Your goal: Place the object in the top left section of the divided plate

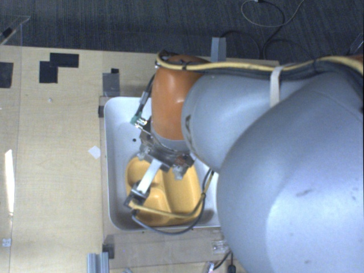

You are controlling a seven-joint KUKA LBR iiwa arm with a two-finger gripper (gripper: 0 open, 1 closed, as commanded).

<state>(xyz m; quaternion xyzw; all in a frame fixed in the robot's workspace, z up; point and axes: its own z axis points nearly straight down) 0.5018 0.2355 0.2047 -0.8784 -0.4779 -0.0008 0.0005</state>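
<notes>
The pale wooden bench [51,209] carries a shallow white bin [114,152]. Grey metal brackets stand at the bin's left corners, one at the far corner [111,83] and one at the near corner [96,261]. Black patches [50,71] mark the bench's far-left area. A small white scrap [94,151] lies just left of the bin.

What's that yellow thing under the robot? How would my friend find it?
Start at the big grey arm with its orange band; under the band sits a shallow white bin. In that bin lies the yellow plate, partly covered by the arm. Its mustard colour and rounded edge stand out against the bin's white floor.
</notes>
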